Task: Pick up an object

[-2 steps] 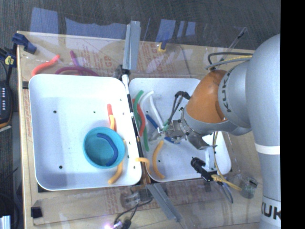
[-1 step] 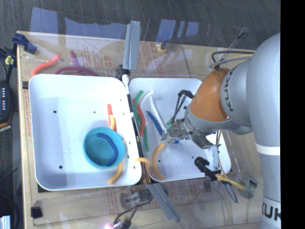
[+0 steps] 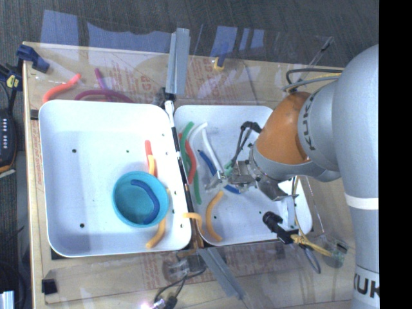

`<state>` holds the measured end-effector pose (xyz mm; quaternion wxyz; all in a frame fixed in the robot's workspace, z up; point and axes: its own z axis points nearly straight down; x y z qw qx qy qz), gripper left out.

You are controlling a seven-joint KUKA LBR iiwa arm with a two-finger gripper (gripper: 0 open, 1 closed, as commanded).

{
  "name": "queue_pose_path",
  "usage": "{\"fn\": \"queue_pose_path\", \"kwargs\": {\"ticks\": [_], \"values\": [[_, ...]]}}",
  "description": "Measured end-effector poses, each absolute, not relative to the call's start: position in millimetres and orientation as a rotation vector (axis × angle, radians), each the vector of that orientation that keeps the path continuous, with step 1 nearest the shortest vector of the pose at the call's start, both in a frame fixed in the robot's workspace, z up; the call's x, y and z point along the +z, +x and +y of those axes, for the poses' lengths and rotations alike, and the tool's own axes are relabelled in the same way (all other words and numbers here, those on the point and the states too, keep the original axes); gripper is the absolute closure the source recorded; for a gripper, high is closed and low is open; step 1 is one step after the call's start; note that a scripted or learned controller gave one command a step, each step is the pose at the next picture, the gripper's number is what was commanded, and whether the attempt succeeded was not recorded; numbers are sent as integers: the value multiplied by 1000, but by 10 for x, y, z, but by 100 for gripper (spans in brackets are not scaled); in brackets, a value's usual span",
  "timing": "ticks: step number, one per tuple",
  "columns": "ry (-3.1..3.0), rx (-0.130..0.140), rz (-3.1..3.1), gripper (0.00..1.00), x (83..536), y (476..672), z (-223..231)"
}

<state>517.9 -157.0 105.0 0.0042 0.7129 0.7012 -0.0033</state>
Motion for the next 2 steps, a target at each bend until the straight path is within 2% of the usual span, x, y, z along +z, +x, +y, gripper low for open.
{"fn": "queue_pose_path", "kwargs": {"ticks": [1, 2], "values": [[2240, -2, 2208, 0, 909, 5558, -1801], [2236, -5, 2216, 100, 1005, 5557, -1796]]}}
